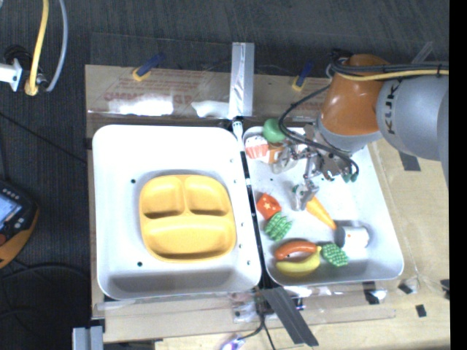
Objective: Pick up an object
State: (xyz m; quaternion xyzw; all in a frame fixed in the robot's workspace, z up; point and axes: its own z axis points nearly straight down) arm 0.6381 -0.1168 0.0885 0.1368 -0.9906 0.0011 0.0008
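White plastic made up the two shallow bins, set side by side on a pale wooden bench (182, 93) with dark carpet (219, 13) around it. A yellow hose (40, 35) curled at the far left, and blue clips (148, 66) pinned clear sheeting along the back edge of the bench. The left bin (117, 159) held a yellow divided tray (187, 217), lying flat in its middle.

The right bin (379, 217) carried the toy food. The grey arm (416, 115) with its orange band (354, 100) reached in from the right, and the gripper (305, 193) hung over the upper middle of that bin, just above the carrot (319, 211). Its fingers pointed down toward the carrot's wide end; whether they were spread or pressed together could not be told (cables and shadow crowded them).

The carrot lay on the bin floor with its long axis on a diagonal, the broad end up-left near the gripper and the tip pointing down-right toward a white cylinder (352, 235). A red strawberry (268, 205) sat to its left, close to the divider, with a green piece (278, 227) just below it. Along the near wall lay a banana (298, 265) with a sausage (295, 250) on it, beside another green piece (335, 254). A green ball (273, 130) and a red-and-white cup (257, 148) sat in the back corner.
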